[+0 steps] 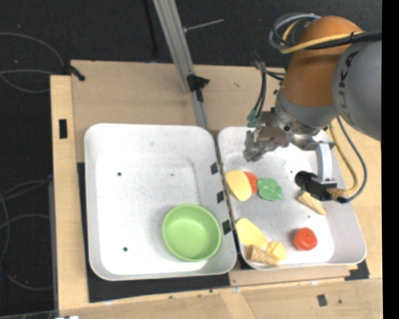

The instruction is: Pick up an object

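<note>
Hovering the grey two-finger gripper (257, 148) over the far-left corner of the right-hand shallow white bin (284, 216), grip state impossible to tell, probably lining up on the yellow rounded plastic toy (238, 185) lying just nearside, touching a small red piece (252, 179), beside a green lumpy toy (270, 190).

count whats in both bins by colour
green: 2, bowl, small lump
yellow: 2, upper wedge, lower wedge
red: 2, half-hidden bit, round one
tan: 2, right stick, front chunk
total: 8
</note>
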{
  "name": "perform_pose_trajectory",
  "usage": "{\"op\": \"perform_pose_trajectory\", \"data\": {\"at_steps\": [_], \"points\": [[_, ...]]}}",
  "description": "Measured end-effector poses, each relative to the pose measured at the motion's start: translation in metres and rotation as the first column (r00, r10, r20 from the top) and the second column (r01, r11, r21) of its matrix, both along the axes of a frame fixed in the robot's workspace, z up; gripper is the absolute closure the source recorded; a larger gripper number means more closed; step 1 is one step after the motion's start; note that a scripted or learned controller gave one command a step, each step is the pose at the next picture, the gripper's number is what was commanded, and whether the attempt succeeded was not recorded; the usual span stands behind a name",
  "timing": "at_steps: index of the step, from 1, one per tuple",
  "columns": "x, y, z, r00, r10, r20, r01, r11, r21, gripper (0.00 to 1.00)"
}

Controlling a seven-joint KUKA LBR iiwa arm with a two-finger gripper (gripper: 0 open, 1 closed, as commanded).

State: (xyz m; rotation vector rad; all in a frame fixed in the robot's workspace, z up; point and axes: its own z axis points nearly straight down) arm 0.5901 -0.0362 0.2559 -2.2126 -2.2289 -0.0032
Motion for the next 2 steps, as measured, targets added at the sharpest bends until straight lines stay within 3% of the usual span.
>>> {"op": "perform_pose_trajectory", "data": {"at_steps": [2], "points": [[-0.038,0.107,0.007,1.0,0.002,-0.001,-0.002,1.0,0.001,1.0]]}}
